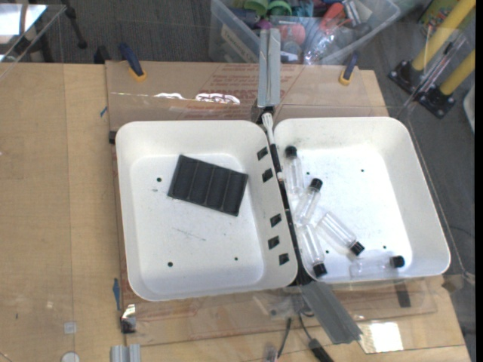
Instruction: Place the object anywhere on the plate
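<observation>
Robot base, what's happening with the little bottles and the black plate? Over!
Clear vials lying in right bin. Black plate flat in left bin, bare. Nothing blocking.

The ribbed plate (207, 185) lies tilted in the left bin (143, 270), toward its back. In the right bin (423, 202), several capped vials (341, 235) cluster along its left wall and front. Behind both bins stands a storage tub (302, 13) holding assorted items.
</observation>
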Controlling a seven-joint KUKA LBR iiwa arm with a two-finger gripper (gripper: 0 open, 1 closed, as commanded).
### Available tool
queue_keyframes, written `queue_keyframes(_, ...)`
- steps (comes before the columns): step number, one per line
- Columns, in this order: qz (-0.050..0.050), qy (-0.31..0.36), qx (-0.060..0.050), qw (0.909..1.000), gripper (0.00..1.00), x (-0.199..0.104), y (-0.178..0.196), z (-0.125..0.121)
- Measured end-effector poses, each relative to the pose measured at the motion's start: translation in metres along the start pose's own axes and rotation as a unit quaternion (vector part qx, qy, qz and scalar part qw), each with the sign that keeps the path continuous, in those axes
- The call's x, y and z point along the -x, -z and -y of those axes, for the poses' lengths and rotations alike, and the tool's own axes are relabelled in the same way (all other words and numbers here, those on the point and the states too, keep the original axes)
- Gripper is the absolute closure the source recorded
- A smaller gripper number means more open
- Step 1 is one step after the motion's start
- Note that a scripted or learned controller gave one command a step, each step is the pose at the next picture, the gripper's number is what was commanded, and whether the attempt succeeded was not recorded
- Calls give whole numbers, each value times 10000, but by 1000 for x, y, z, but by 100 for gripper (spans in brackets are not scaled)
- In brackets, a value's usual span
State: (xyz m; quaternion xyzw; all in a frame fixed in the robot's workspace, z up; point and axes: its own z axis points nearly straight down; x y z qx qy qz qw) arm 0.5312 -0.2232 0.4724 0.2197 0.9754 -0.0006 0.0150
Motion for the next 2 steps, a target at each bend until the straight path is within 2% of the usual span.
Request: queue_keyframes(2,91,1,18,10000,100,3,24,-2)
